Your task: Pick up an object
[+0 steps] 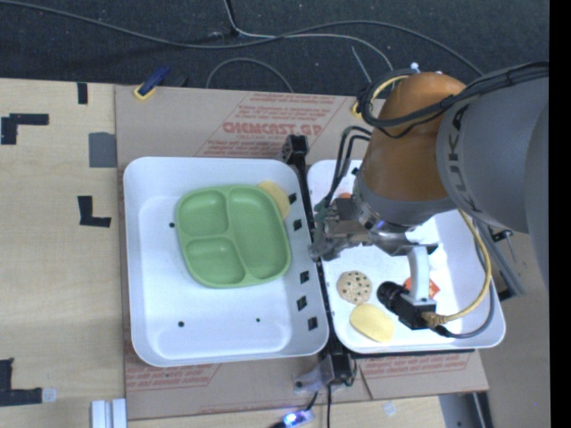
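Grey arm low at the bins' divider.
Jaws' opening unreadable; they may clip it and miss the cookie.

On your desk two bins sit side by side. In the left bin lies a plate, with a small piece at its far right corner. In the right bin, a cookie lies near the left wall, with a lump just before it.
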You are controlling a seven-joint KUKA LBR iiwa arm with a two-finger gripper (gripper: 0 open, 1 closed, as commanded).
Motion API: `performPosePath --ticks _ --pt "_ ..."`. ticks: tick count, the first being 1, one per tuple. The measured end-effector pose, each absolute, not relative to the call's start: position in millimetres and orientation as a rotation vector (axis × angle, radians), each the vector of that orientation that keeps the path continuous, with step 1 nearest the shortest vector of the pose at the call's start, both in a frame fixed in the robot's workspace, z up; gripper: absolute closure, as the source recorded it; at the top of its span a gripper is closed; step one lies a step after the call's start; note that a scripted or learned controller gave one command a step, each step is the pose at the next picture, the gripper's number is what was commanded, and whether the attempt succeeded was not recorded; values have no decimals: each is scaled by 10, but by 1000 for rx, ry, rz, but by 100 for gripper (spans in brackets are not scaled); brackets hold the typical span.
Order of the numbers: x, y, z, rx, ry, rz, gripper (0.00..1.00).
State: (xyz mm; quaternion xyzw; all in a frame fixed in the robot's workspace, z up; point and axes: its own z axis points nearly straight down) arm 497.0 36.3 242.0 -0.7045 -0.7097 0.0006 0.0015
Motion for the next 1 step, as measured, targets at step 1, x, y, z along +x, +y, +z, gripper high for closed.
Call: performPosePath --ticks 1 --pt "5044 870 2416 -2212 -2228 1 100"
